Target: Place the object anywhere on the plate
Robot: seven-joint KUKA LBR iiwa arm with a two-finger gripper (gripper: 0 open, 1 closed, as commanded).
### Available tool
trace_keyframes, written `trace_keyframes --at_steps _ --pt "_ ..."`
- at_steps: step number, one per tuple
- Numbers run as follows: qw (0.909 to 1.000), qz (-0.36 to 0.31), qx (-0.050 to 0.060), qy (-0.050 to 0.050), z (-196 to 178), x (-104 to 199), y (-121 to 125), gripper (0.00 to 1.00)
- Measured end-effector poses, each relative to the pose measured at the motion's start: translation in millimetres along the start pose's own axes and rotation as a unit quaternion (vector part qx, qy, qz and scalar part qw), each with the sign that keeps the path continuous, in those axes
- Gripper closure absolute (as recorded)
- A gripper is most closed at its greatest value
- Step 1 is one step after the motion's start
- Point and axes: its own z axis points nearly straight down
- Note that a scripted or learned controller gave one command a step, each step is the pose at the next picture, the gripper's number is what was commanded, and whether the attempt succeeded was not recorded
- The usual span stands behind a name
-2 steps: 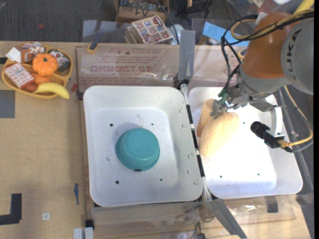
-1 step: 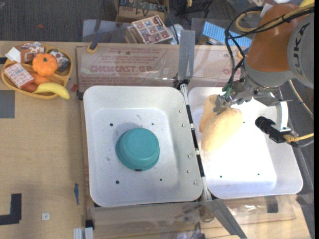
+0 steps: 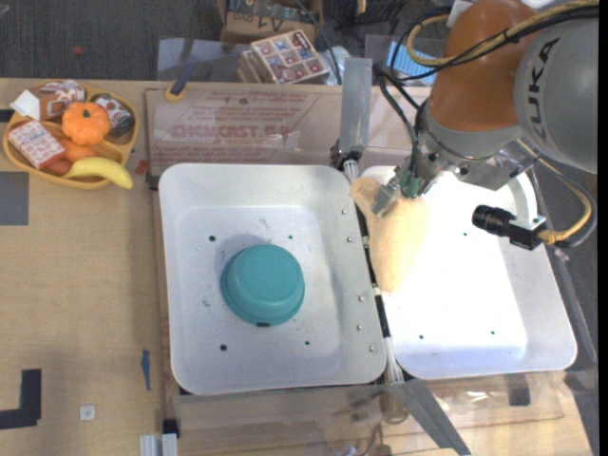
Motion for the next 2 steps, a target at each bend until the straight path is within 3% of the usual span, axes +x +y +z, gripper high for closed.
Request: trace_keyframes --at_steps 1,2 --pt "0.9803 -0.198 -0.001 0.0 -10.5 41.3 31.7 1.0" --pt "0.9214 -0.389 -0.002 0.0 -3.5 85.0 72.4 1.0"
